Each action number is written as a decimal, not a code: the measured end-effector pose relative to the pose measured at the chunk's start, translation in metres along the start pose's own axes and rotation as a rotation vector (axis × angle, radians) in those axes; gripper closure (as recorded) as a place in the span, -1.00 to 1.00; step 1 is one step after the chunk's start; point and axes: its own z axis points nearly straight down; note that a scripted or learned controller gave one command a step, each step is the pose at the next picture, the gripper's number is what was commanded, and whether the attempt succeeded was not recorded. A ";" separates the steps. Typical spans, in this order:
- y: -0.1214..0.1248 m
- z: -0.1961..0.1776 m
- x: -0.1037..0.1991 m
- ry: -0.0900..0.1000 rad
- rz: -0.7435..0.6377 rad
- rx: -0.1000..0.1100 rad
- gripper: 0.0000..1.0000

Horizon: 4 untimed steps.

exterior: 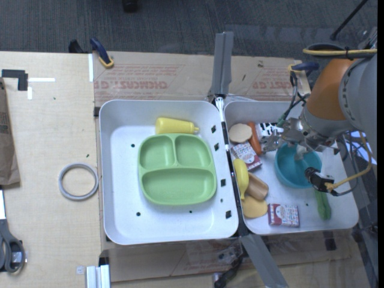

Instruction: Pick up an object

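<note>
Hanging over the blue bowl (298, 166) in the crowded right bin (348, 221), pincer (287, 138) (open/closed: can't tell) may skid off the rim w/o gripping.

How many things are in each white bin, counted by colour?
Left bin:
Green divided plastic tray: 1
Yellow plastic bottle: 1
Right bin:
Yellow: 2
Red or orange: 3
Tan or brown: 2
Blue: 1
Green: 1
Total: 11

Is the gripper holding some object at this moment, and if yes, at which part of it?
It cannot be told. The gripper is above the blue bowl in the right bin; nothing is visibly held.
</note>
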 end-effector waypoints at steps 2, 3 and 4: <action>0.032 -0.001 0.039 -0.001 -0.317 -0.002 -1.00; 0.029 -0.010 0.036 -0.002 -0.314 0.010 1.00; 0.045 -0.101 0.100 -0.001 -0.260 -0.001 1.00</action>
